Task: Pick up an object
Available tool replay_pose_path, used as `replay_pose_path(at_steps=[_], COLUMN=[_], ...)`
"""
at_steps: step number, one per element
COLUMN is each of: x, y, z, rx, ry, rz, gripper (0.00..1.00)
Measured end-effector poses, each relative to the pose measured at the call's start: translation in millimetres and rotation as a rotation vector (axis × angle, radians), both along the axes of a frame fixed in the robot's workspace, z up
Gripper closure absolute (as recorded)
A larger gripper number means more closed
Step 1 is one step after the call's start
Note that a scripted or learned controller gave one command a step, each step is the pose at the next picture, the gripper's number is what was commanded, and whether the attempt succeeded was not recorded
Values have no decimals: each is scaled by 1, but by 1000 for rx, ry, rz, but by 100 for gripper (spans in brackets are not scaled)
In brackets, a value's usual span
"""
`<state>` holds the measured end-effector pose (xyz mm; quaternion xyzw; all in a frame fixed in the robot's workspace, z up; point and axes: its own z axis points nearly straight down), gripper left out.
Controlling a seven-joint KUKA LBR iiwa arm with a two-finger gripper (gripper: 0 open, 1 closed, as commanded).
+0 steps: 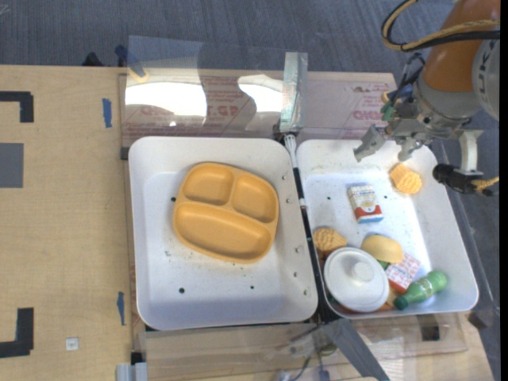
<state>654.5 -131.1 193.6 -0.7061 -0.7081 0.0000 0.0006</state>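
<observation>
Gripper (390, 143) over right bin's (456, 236) far end, jaws apart, holding nothing. Round waffle (407, 180) just beside, near far right wall; carton (364, 203) nearer the middle. Likely risks: fingers striking the wall, or pushing the flat waffle aside instead of closing round it. Bowl (356, 277) and bottle (422, 289) crowded together at near end.
</observation>
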Motion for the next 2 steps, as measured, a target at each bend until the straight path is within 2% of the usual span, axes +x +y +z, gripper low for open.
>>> replay_pose_path(at_steps=[1, 2], x=[-49, -6], y=[1, -50], z=[55, 48], rx=[0, -2], ry=[0, 0], rz=[-371, -588], gripper=[0, 0])
